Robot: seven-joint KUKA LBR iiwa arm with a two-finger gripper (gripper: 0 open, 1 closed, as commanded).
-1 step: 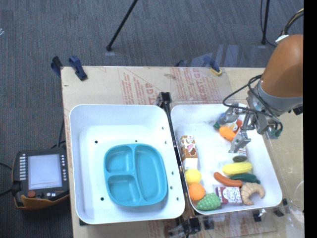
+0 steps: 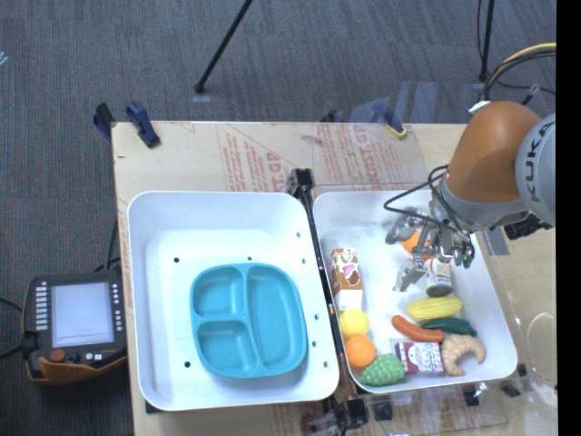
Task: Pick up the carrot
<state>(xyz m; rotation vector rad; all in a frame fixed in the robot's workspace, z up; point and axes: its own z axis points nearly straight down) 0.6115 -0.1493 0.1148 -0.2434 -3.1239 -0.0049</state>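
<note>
At the near edge of the right white bin lie a bumpy green toy, a round orange fruit, a small red-and-white packet and a tan croissant. Just behind them is the long orange carrot with a green top. It lies almost flat across the bin, with its leafy end toward the right wall. A yellow corn cob touches it from behind, and a yellow lemon sits to the left. The two-finger gripper hangs farther back, above the carrot, and looks spread apart and holds nothing. I think it must come nearer and down. There is little room between the corn and the packet.

The blue divided plate sits in the left white bin.
</note>
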